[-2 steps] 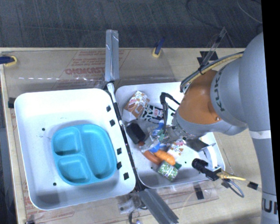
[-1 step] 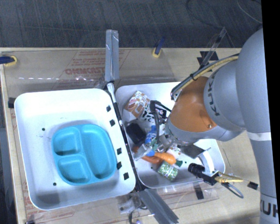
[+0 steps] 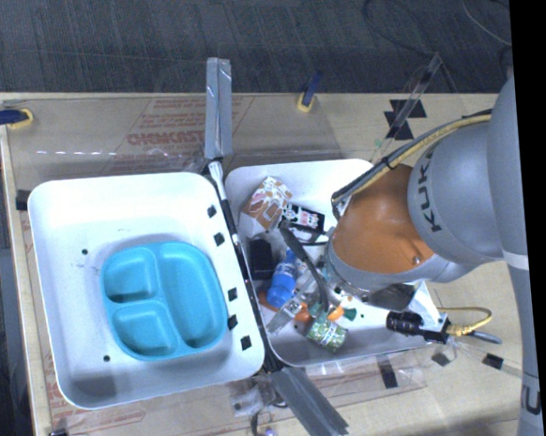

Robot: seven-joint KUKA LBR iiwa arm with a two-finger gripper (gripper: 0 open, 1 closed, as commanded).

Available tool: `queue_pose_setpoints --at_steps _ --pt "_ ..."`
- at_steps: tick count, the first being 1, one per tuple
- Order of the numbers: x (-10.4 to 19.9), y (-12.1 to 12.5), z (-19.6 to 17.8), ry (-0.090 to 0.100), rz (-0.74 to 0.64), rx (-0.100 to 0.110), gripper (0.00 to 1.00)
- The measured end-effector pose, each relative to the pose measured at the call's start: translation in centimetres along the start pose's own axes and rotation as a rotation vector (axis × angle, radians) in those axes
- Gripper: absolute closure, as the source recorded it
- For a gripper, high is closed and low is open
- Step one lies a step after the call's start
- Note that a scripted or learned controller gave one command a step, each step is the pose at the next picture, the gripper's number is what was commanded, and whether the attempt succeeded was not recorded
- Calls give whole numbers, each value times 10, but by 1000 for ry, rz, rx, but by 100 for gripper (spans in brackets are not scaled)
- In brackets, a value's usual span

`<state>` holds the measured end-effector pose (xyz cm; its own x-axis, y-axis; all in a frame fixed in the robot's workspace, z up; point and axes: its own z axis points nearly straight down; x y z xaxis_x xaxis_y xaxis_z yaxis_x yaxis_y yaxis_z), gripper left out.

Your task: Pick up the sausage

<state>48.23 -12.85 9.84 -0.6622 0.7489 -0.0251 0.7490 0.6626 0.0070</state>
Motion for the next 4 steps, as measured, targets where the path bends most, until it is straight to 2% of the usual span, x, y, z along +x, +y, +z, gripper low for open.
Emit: queue_pose_setpoints --at_steps 1,2,3,4 --pt "0 2 -10 0 -5 -3 100" --pt "0 -6 0 22 89 7 100" --pt "6 35 -25 26 128 10 100" --pt "-2 30 -28 7 141 9 0"
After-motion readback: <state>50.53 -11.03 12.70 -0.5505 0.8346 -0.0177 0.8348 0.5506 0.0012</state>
